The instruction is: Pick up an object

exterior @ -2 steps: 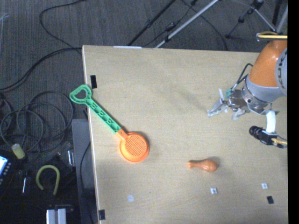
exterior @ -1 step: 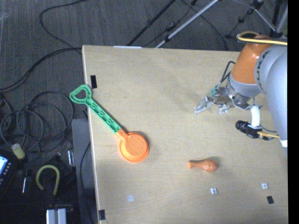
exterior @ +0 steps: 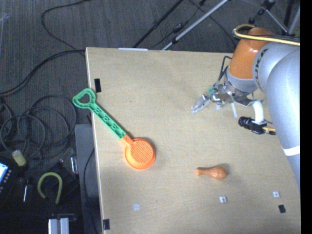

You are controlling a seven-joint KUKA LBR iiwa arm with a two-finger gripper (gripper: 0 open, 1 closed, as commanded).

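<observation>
Tan board lies over dark carpet with cables.

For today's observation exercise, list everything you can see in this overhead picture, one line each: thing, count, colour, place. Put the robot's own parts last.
Sieve paddle: 1, green handle with an orange mesh head, lying diagonally on the left part of the board.
Small pear-shaped object: 1, orange-tan, lying on the board towards the lower right.
Board: 1, pale tan, bearing both objects.
Cables: several, black, coiled on the dark carpet to the left.
Tripod legs: several, grey, on the floor beyond the board.
Arm: 1, grey with an orange band, entering from the right.
Gripper: 1, silver, above the board's upper right, holding nothing.
</observation>
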